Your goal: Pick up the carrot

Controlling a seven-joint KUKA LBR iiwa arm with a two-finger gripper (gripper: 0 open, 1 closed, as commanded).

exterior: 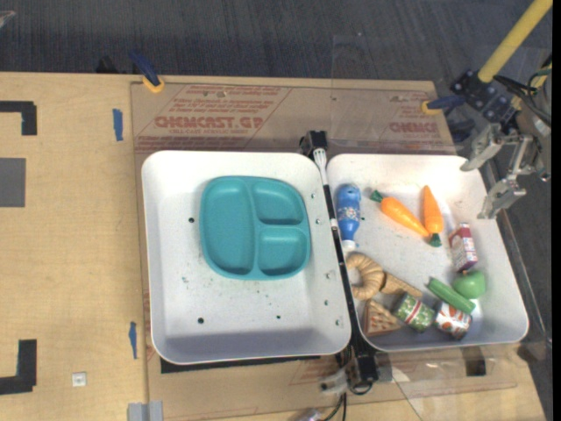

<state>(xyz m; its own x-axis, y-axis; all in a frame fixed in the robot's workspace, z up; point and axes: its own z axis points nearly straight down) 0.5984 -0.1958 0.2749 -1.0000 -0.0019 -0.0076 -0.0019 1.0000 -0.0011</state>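
Carrots are what I'm after, and I see two orange ones in the right bin [513,310], both in its upper half. One carrot [403,215] lies at a slant with its green top toward the upper left, near the blue bottle [348,210] that rests along the divider [329,222] between the bins. The second carrot [430,212] lies just beside it to the right, steeper, with its green end down near a small red can [464,248]. Their lower ends look close together, perhaps touching; I can't tell for sure. I judge the items were simply dropped in loose, which would explain the scattered angles and the crowded lower corner, where a croissant [368,273], a pizza slice [379,317], a green can [410,310], a green pepper [470,284] and another red can [452,323] pile together. The carrots sit in a more open patch, which should make them easier to reach.

The left bin [166,314] holds a teal divided plate [256,228] lying flat in the middle, well apart from anything I need.

My gripper [501,191] hangs at the right bin's upper right edge, over or just outside the rim, with the arm's wrist hardware above it. It holds nothing, and it is well apart from both carrots. I cannot tell from this view how wide it stands. As I read it, the reach has not begun: the arm must travel left and down over the bin before any grasp, and I'd pick the left carrot, which has more bare floor around it.
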